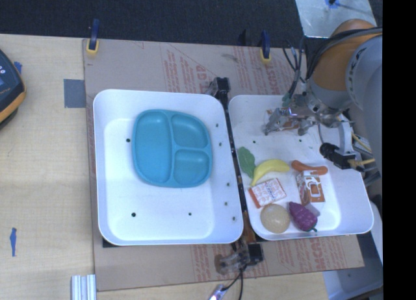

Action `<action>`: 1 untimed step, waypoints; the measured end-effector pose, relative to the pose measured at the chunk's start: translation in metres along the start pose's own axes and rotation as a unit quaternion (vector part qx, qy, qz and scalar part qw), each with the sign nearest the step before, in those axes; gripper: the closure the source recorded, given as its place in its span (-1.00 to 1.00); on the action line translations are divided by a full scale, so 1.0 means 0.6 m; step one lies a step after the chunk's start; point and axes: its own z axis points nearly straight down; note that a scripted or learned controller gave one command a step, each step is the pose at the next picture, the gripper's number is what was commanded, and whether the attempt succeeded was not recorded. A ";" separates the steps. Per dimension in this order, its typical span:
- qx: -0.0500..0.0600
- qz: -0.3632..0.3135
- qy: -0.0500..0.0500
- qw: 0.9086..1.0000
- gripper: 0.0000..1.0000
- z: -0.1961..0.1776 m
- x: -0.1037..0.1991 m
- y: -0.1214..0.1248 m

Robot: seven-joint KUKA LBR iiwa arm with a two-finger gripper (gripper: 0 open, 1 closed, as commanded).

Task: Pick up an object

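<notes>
While over right bin's (pixel 361 222) far end, claw (pixel 290 121) near its floor, grip state impossible to tell. Banana (pixel 268 169), packets, egg (pixel 275 218) clustered nearer front; blue plate (pixel 172 147) in left bin (pixel 110 217).

Grey arm with the orange band (pixel 348 58) reaches in from the right, its gripper (pixel 286 121) low over the far end of the right white bin (pixel 361 217). Nearer in that bin sit a yellow banana (pixel 270 169), a green leaf-shaped piece (pixel 246 161), a red-and-white packet (pixel 268 192), a tan round ball (pixel 275 218), a purple eggplant-like toy (pixel 303 216) and an orange sausage (pixel 309 168). The left white bin (pixel 114 224) holds a blue divided plate (pixel 172 147).
</notes>
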 end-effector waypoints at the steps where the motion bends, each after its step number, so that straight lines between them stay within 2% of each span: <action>1: -0.009 -0.002 -0.002 1.000 -1.00 -0.167 0.225 -0.024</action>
